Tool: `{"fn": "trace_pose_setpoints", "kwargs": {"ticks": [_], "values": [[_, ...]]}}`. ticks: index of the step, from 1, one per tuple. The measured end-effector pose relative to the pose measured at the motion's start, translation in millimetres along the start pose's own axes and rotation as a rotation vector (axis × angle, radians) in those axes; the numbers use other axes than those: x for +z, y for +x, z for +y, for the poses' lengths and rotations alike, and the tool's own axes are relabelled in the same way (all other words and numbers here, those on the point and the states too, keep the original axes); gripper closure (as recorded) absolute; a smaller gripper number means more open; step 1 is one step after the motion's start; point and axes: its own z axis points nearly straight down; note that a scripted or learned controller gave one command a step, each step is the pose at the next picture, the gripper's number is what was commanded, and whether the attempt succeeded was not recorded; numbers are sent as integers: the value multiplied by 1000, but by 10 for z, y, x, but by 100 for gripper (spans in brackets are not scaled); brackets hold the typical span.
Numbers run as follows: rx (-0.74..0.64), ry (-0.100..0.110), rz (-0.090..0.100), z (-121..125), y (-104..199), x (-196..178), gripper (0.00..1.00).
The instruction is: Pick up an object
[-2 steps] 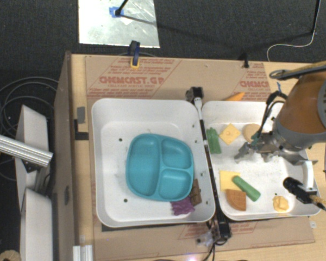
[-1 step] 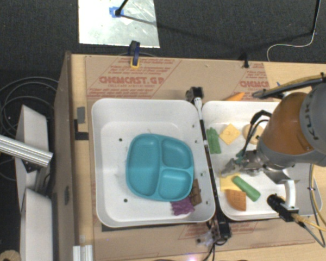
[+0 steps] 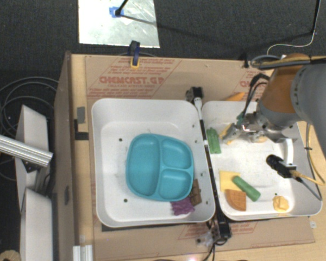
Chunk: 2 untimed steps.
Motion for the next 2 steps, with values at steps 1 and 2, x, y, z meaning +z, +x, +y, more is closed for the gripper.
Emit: {"fn": "trace_pose_setpoints", "kwargs": {"ticks": [1, 2], "values": [[15, 20, 4, -1325, -377, 11, 0], [7, -1, -5, -927, -875, -895, 0]]}}
